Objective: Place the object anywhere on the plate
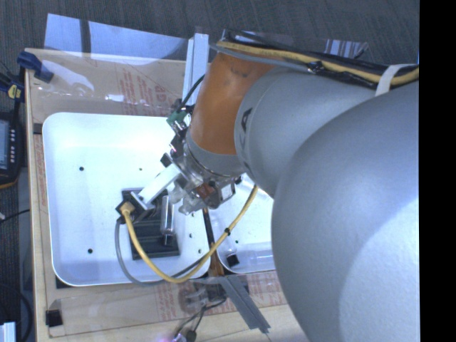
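One shallow white left bin (78, 191) holding the pincer (165, 228), low over a dark flat rectangular object (151, 235); grip state impossible to tell. Best confirmed before lifting.

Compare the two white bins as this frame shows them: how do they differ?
The left bin lies almost fully in sight, while the right bin shows just a corner beneath the arm. The gripper hangs over the left bin, above a dark flat thing on its floor; the right bin's visible corner holds what looks like a clear rounded item, too hidden to name. Both are shallow, white and round-cornered.
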Available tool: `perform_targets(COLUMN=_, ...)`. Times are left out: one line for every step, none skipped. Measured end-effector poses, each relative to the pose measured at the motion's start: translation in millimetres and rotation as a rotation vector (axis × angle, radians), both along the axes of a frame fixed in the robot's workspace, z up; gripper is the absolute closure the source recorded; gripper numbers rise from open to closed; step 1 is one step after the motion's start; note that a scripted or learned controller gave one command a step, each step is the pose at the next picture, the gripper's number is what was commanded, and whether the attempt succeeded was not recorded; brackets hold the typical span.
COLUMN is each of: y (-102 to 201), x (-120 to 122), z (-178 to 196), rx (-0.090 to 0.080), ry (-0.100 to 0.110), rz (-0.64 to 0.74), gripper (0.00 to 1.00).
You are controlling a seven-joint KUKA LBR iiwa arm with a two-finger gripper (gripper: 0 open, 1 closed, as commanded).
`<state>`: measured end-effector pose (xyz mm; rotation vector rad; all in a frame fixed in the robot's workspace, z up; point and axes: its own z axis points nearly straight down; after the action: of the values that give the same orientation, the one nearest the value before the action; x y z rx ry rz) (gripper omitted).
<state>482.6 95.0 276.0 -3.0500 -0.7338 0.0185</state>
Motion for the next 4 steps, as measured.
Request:
perform_targets(y=40.3, x=94.5, z=-33.6, rx=-0.004, ry=-0.009, rz=0.016, gripper=1.00)
perform_targets(y=82.1, x=20.4, z=-171.8, rx=-0.005, ry=-0.005, rz=-0.224, gripper=1.00)
perform_targets(y=49.4, x=-5.9, z=-13.3, rx=-0.003, ry=-0.013, rz=-0.164, gripper=1.00)
perform_targets(y=86.9, x=17.1, z=-66.3, rx=-0.005, ry=-0.006, rz=-0.109, gripper=1.00)
